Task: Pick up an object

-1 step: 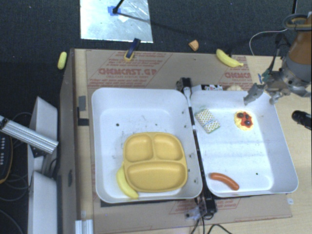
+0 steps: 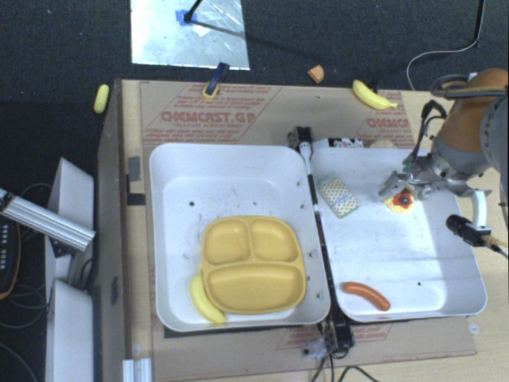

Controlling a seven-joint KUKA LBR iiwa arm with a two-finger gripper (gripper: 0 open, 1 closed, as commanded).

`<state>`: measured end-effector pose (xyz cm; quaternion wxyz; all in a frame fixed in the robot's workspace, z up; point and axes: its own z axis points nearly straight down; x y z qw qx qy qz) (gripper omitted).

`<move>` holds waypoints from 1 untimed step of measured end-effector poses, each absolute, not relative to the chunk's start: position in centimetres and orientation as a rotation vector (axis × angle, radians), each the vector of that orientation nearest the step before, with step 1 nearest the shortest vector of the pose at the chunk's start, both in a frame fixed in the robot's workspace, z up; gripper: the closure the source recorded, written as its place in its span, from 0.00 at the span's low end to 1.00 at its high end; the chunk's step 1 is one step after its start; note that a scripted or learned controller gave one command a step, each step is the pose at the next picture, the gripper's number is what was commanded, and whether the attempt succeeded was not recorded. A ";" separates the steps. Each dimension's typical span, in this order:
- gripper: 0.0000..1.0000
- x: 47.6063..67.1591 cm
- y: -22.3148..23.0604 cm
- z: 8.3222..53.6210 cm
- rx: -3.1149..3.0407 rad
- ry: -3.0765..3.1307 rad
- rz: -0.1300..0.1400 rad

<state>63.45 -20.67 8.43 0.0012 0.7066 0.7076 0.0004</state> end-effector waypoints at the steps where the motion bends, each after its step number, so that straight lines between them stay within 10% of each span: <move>1: 1.00 63.9 -20.8 10.1 2.208 2.216 0.010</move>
